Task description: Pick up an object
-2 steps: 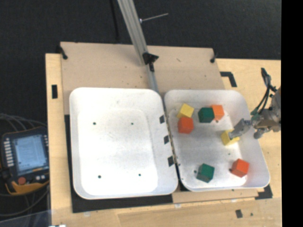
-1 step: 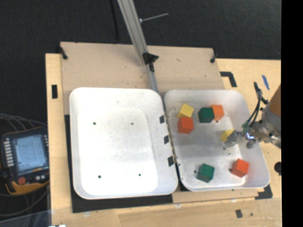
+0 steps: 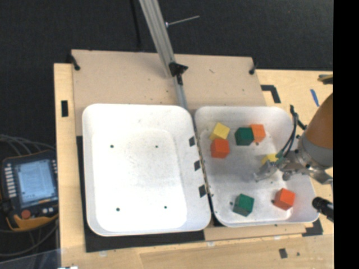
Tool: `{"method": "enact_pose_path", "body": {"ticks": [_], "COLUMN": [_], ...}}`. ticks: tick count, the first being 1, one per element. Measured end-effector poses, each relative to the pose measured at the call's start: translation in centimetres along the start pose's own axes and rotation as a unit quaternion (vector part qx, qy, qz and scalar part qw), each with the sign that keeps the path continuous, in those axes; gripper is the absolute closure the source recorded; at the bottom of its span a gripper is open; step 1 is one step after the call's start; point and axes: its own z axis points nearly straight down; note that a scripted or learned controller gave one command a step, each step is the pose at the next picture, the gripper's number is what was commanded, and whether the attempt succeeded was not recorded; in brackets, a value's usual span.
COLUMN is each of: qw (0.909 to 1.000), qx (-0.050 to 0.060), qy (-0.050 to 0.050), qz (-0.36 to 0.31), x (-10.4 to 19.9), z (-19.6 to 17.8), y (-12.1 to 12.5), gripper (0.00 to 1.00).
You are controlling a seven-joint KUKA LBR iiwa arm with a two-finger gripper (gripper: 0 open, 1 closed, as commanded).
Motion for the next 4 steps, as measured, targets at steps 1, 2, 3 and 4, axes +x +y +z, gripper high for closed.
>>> {"method": "enact_pose_path", "body": {"ticks": [1,2,3,4], "qw": [1.0000,1.0000,1.0000,1.0000], "qx": [-0.005,-0.007,-0.004,-0.003], "qy": [-0.001,-0.002,-0.001,0.001], "qz": [0.002,-0.004,-0.004,-0.006], "x": [-0.1,-0.2,-0.3,5.1], "z": [-1.4,-7.8,-9.9,-9.8], "y": [0.2,0.7,0.8,1.9], "gripper": [1.00,1.00,1.00,1.00]}}
